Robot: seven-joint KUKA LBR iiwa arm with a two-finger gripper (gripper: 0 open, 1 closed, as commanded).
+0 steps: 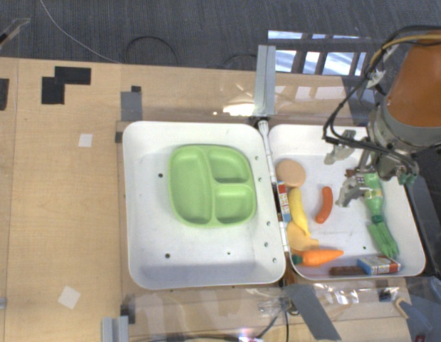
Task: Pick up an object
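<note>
Two-finger metal gripper (357,185) low in right white bin (412,262), beside green plastic bottle-like toy (373,194) — finger state: cannot tell. Nothing visibly lifted; grasp and lift pending. Red sausage toy (324,204) just left.
</note>
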